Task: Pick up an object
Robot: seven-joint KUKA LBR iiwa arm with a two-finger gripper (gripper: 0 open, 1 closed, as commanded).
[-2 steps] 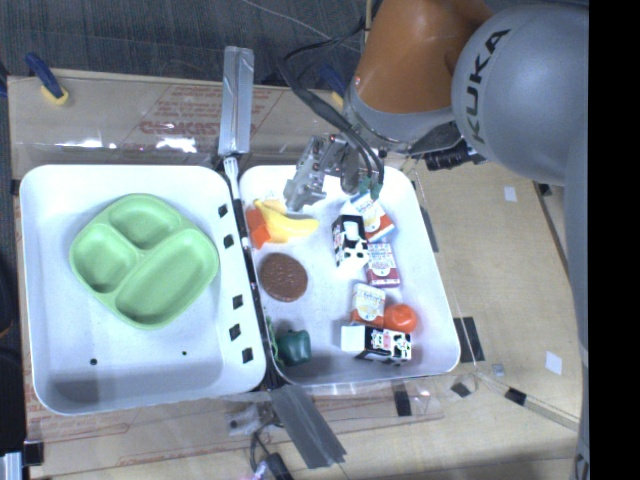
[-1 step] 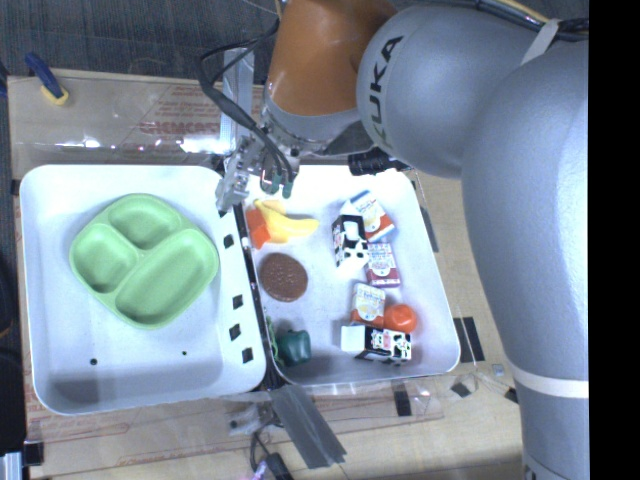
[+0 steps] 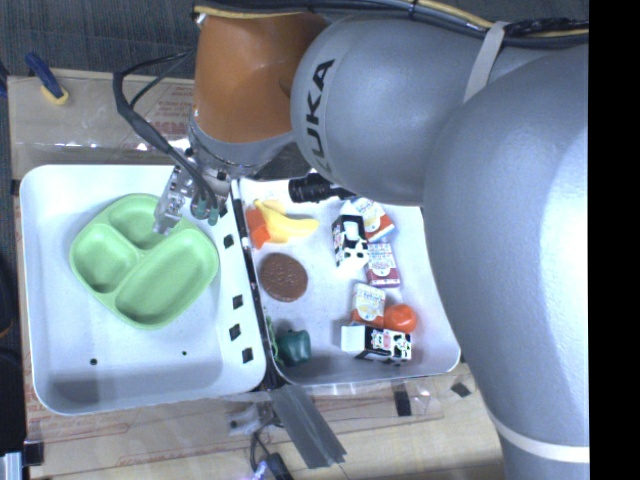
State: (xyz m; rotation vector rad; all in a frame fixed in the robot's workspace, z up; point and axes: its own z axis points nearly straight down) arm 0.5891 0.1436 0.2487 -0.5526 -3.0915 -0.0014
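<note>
Over the left bin (image 3: 60,368), the grey arm (image 3: 420,98) lowers its gripper (image 3: 185,208) onto the green divided plate's (image 3: 145,258) upper edge; its jaws' opening cannot be told. Right of that plate lie a banana (image 3: 285,225), brown disc (image 3: 284,277) and cartons (image 3: 381,264).

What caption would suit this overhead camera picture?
Robot arm's tool poised over a green divided plate in the left bin.
</note>
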